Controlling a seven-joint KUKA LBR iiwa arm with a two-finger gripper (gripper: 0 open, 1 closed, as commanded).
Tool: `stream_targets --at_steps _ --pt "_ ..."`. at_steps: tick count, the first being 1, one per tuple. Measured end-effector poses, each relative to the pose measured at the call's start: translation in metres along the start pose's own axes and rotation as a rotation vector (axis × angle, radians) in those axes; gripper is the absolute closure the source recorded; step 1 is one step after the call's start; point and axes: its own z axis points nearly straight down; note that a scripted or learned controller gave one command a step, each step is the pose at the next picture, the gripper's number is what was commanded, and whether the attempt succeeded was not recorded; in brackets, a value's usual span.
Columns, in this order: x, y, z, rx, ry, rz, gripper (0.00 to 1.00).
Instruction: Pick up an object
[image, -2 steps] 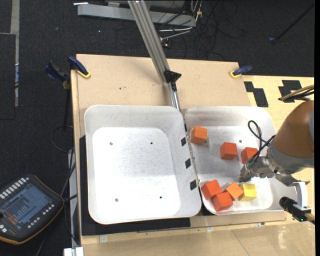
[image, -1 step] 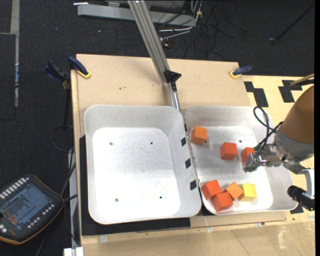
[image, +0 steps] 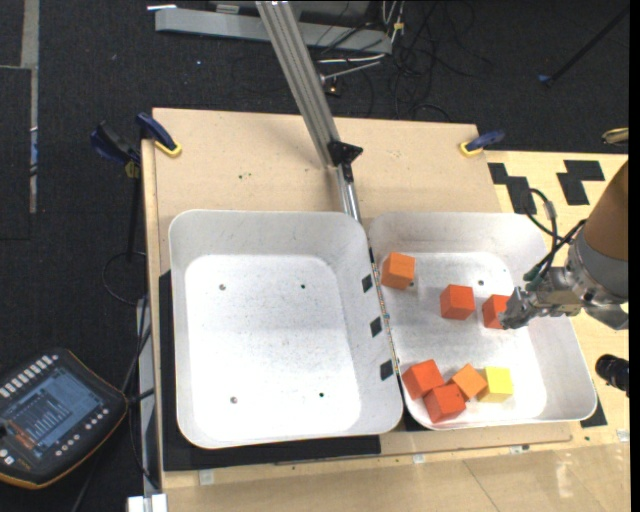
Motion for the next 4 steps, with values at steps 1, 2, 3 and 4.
stream_targets --at_steps 1,2,3,4 --pt "0.000 0.002 -0.033 0.002 0.000 0.001 1.00" --pt "0.052 0.019 -0.040 0.005 0.003 -0.004 1.00" --pt "0.101 0.039 -0.025 0.008 0.003 -0.003 1.00" --pt "0.145 0.053 -0.029 0.005 0.004 -0.003 1.00"
